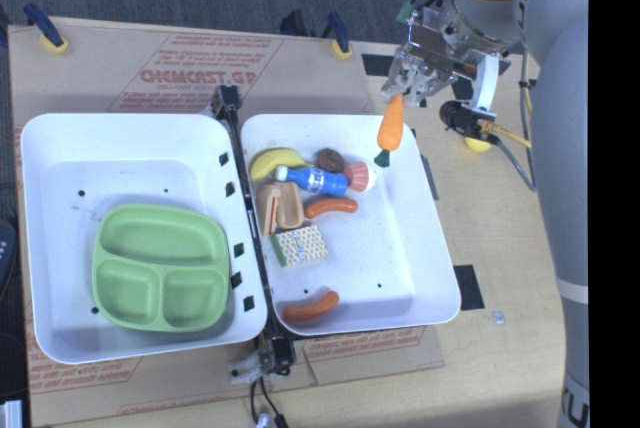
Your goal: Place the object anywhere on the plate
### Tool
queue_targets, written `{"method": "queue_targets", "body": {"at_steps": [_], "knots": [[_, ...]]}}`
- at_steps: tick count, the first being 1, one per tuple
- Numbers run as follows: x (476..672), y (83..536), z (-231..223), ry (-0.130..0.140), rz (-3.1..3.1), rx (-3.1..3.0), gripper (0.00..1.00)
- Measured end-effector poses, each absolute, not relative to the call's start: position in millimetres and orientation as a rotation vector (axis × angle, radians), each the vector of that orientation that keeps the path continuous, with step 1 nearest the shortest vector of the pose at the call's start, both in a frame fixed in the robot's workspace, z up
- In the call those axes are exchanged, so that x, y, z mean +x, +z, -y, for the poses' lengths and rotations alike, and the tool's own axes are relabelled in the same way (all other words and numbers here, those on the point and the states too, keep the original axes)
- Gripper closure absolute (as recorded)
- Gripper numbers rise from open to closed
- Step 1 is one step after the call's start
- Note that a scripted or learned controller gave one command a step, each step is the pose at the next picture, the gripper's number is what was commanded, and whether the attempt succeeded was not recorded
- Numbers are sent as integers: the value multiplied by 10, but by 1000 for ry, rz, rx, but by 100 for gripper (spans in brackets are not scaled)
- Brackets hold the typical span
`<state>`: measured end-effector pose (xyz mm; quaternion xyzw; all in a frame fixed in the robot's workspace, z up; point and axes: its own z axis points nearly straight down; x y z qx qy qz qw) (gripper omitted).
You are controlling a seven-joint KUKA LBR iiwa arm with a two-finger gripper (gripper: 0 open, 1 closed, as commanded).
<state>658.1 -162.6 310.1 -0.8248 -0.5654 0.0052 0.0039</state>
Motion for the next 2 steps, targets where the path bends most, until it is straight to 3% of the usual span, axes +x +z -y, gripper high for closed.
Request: {"method": "queue_targets", "body": {"at_steps": [2], "knots": [[6589,3301,1610,19,1787,-2573,100]]}}
